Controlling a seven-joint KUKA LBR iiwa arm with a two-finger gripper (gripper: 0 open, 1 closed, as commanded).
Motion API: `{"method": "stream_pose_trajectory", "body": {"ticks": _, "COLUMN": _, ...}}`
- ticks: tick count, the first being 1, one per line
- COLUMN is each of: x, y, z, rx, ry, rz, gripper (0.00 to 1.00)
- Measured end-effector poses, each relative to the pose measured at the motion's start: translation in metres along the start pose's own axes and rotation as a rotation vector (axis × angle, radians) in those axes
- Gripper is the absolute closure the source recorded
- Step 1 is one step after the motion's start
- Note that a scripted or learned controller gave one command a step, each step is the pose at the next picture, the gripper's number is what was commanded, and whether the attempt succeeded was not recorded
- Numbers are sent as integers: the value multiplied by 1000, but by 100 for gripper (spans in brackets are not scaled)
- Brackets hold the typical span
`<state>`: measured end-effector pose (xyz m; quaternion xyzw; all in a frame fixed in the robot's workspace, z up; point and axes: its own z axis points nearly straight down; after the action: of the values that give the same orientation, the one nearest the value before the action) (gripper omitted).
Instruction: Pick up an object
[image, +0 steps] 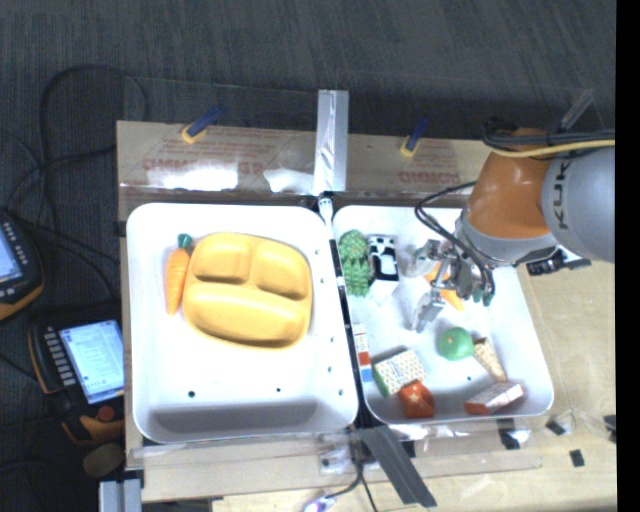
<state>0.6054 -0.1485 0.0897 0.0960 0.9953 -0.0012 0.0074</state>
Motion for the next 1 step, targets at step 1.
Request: {"method": "stream_pose_trajectory", "body": {"ticks": 1, "x": 52, "y": -28, "z": -1, "rx": 1, "ry": 2, "rz": 24, "gripper": 0}}
